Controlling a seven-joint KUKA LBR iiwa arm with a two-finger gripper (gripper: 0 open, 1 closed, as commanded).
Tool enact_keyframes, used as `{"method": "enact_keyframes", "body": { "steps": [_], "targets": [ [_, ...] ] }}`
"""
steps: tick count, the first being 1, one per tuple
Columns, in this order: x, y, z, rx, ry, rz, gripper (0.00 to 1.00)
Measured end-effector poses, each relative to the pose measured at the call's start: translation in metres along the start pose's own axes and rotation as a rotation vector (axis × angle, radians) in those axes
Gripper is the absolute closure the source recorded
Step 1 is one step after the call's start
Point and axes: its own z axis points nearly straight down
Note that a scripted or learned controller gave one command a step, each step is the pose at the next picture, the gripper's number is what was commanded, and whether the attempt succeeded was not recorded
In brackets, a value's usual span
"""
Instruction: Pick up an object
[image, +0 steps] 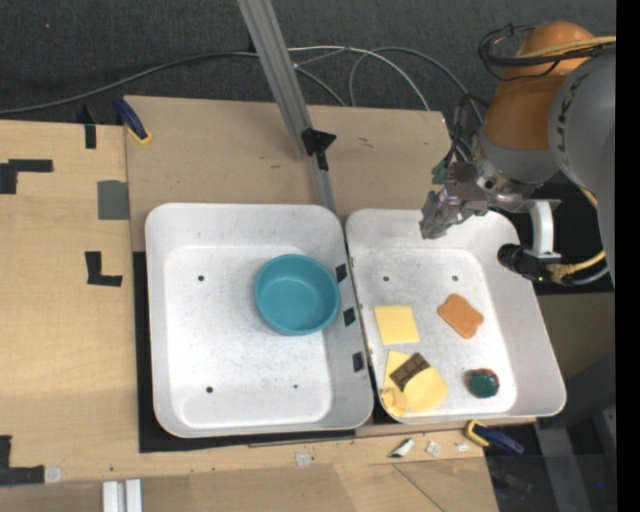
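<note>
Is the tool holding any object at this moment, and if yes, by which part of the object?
Nothing is held. The tool hangs over the far edge of the right bin, apart from the orange piece and yellow square.

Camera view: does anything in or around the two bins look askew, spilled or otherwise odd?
Mostly tidy. The one oddity sits in the right white bin: a small dark brown block lies tilted on top of a pale yellow lumpy piece rather than flat on the floor. The round blue bowl in the left white bin sits upright.

No legible text or labels.
</note>
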Motion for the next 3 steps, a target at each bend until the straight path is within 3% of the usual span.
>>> {"method": "enact_keyframes", "body": {
  "steps": [3],
  "targets": [
    [0.160,-0.017,0.007,0.000,-0.001,0.000,1.00]
  ]
}}
